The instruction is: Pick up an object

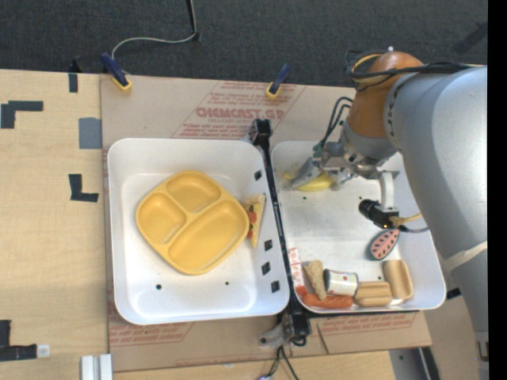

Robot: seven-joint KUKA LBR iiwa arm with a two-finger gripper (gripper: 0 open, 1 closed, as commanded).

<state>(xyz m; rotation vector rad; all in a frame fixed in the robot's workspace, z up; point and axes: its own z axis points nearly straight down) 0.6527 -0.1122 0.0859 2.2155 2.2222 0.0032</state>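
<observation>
My gripper (307, 177) is low over the far left part of the right bin (348, 212), close to the divider. A yellow banana-like piece (317, 184) lies right under its tip and is partly covered by it. Whether the piece is gripped or just lies on the bin floor is unclear. Along the right bin's near edge lie a bread roll (315, 275), a small white can (342, 279), an orange sausage-like piece (326, 298), a tan loaf (372, 294) and another tan loaf (398, 279). A pink seeded slice (384, 245) lies near the right wall.
The left bin (127, 291) holds a yellow divided plate (192, 222). A small pizza-slice toy (255, 218) leans by its right wall. The arm (444, 133) covers the right bin's far right side. The black divider (271, 204) runs between the bins.
</observation>
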